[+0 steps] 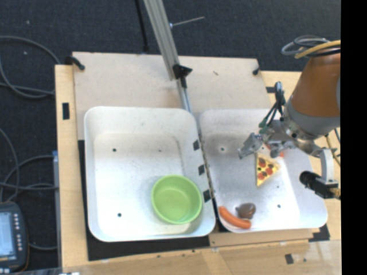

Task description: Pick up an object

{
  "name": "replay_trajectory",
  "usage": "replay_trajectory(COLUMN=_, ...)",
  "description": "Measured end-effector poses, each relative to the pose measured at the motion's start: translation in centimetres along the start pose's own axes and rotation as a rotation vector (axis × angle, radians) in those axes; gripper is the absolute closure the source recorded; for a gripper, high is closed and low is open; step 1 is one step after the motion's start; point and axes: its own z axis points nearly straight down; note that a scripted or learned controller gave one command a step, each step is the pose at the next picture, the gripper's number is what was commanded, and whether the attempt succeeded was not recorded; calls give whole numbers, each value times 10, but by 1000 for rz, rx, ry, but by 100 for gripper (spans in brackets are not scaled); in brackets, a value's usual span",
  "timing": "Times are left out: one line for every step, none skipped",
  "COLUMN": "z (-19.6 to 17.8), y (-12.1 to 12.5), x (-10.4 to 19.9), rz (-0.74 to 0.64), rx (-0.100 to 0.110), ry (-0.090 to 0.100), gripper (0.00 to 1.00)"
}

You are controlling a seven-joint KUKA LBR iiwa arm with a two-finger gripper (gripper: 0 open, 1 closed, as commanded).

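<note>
Two white bins sit side by side on my bench, the left bin holding a green bowl near its front right corner. In the right bin I see the gripper hanging over the middle, with a pizza slice toy directly beneath it. The slice's upper end meets the fingers, but I cannot tell from this slanted angle whether they are clamped on it or how wide they stand. At the front edge of that bin lie an orange sausage and, touching it, a brown lump, both well apart from the gripper
</note>
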Motion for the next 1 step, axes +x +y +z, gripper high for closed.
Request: replay_trajectory(z=0, y=0, x=0, rz=1, rx=0, ry=0, gripper=0)
